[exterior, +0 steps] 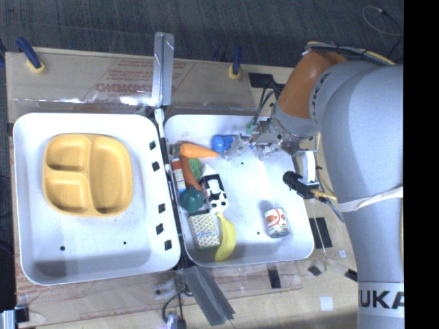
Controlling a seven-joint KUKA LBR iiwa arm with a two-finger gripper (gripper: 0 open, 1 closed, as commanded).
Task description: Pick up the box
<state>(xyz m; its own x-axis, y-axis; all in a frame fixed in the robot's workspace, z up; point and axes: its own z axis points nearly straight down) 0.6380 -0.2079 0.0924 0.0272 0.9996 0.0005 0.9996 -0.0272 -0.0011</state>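
The left bin [27,204] holds a yellow divided plate [88,173], which lies in its far-left part with three hollows facing up. A row of black clips [162,208] runs down the seam where the two bins meet. In the right bin [274,249] most things crowd along the left wall. At the far end of that crowd lies a carrot [197,151], pointing right, and just beside its tip sits a small blue ball [221,143]. Nearer than the carrot come a red-labelled packet [179,175], a teal round thing [192,200] and a black and white item [215,192]. The box [204,230], pale with a chequered face, lies in the near-left corner of this bin, touching a yellow banana [227,238] on its right. A red and white can [276,222] lies on its side, well apart, toward the near right. The gripper [260,144] hangs over the far right part of this bin, near the blue ball; whether the pincer is released or clenched cannot be told.
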